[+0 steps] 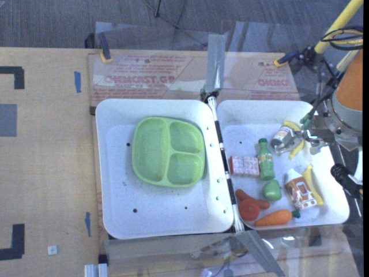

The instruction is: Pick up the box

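The box (pixel 244 165) lies flat in the right bin (pixel 337 211), near the wall between the bins, just beside a green bottle (pixel 266 160); the gripper (pixel 295 137) hangs over the far side of that bin, near a small can (pixel 281 136). I cannot tell how wide it is open; the left bin (pixel 112 172) holds a green plate (pixel 169 151).

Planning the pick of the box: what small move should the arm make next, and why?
Probably shift the end effector toward the view's lower left to hover over the box. It sits near the can, while the box lies flat beside the green bottle.
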Robot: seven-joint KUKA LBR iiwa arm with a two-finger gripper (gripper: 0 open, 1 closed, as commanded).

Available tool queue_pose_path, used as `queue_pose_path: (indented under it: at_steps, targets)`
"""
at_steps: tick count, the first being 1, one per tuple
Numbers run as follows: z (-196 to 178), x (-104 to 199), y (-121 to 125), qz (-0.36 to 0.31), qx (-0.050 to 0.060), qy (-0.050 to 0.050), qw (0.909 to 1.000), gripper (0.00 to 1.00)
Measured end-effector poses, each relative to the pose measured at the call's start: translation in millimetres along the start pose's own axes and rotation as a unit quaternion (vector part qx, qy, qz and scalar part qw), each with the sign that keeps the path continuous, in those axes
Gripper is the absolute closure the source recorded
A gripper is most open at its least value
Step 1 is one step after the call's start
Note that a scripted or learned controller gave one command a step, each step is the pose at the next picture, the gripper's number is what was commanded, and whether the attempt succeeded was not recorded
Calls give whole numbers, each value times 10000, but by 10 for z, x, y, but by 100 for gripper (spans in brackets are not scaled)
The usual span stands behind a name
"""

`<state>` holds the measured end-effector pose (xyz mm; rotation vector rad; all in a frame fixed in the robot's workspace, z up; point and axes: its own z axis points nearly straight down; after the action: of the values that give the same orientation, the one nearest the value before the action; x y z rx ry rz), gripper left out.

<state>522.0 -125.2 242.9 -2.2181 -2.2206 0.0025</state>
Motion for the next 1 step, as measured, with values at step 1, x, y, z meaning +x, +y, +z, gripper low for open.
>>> queue_pose_path:
  at_steps: [1]
  targets:
    - [592,563,144,330,-11,-4,9995,0]
